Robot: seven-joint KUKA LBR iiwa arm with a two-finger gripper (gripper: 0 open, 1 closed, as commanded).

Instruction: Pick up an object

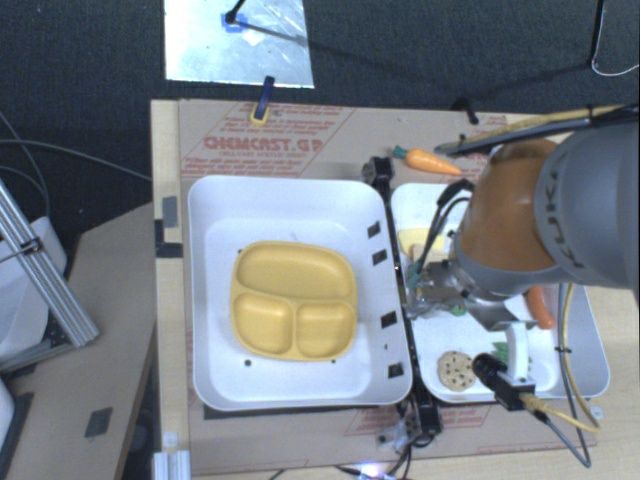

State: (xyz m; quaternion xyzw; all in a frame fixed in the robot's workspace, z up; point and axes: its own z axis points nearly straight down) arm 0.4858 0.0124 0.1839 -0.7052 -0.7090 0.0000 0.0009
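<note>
Cookie sits at the near edge of the right bin — the likeliest pick, untouched, flat on the bin floor. Arm is hunched over that bin; gripper is low near the bin's left wall, far side of the cookie, nothing seen between its tips. Open or clenched — cannot tell, the wrist hides it. Yellow divided tray lies in the left bin; a carrot rests outside, beyond the right bin. Judgement: no grasp made yet, lift all to do.
</note>
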